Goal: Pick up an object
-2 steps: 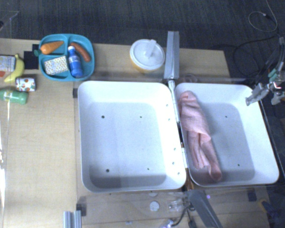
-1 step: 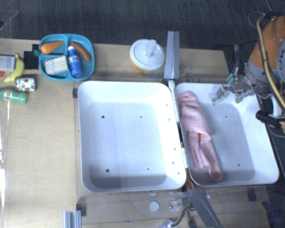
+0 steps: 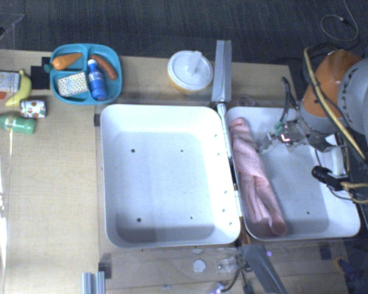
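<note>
one pink cloth (image 3: 256, 179) along left wall of right bin (image 3: 331, 225); gripper (image 3: 281, 136) just beside its top end, finger state impossible to tell.

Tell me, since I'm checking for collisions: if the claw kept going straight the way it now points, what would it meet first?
The claw points toward the view's left, low over the right bin. The first thing in that line looks like the pink rolled cloth along the bin's left wall, though height is hard to judge from above.
</note>
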{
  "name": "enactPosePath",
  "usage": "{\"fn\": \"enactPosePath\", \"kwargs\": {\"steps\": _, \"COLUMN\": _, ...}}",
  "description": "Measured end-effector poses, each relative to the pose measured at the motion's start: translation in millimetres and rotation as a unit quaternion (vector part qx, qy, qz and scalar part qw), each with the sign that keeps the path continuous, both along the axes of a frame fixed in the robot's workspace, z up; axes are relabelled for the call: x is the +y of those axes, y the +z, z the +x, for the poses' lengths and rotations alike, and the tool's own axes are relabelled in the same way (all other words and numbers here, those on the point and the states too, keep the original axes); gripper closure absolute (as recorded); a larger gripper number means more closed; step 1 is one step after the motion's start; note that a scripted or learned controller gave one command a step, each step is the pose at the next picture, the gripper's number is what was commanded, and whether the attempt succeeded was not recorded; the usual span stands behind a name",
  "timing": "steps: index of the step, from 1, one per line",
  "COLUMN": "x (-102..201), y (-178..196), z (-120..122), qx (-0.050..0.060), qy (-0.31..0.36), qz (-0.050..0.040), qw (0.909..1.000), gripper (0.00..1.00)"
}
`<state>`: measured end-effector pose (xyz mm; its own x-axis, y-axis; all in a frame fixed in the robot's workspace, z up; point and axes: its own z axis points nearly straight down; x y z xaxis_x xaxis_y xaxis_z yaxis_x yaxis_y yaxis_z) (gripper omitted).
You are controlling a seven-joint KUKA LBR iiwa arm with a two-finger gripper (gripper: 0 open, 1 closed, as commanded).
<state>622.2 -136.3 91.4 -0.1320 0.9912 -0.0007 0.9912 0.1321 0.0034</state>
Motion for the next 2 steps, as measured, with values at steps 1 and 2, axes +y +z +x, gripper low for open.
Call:
{"fn": "enactPosePath", "kwargs": {"steps": 1, "x": 39.6, "y": -4.5, "z": 46.2, "qx": 0.005, "qy": 0.105, "qz": -0.0026, "qw": 0.9944, "gripper": 0.0}}
{"fn": "enactPosePath", "kwargs": {"steps": 2, "x": 28.5, "y": 27.7, "z": -34.2, "qx": 0.001, "qy": 0.127, "qz": -0.0001, "qw": 0.9919, "gripper": 0.0}}
